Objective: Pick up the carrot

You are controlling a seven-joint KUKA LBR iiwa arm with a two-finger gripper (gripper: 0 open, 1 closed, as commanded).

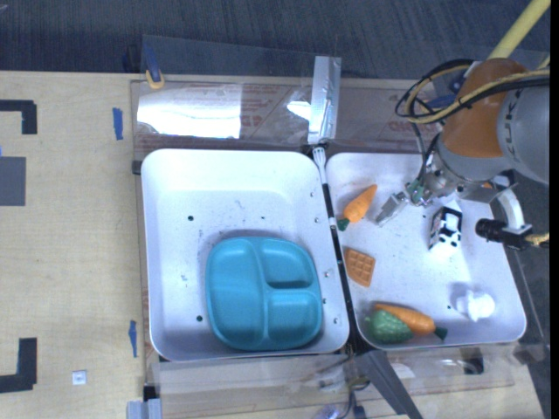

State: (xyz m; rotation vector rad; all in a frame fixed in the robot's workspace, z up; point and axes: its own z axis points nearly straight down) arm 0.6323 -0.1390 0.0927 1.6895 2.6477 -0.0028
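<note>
**Arm poised over the right bin, carrot just beside its fingers**

The worktop carries two white bins. The left bin sits well away from the fingers and holds a blue divided tray. The grey arm with its orange band hangs over the right bin, its gripper low near the bin's upper part. The fingers look slightly spread with nothing between them, though they are small and hard to read.

The carrot lies tilted just beside the fingers, toward the divider between the bins, apart from them. A second orange, carrot-like piece lies well below the fingers, touching a green vegetable. A waffle piece sits between the two. A black-and-white toy is near the fingers on the arm's side, a small white object further down.

To do this well, I'd judge the fingers should shift sideways over the carrot's middle, straddle its narrow width across the long axis, and descend without pushing it against the bin wall.
</note>
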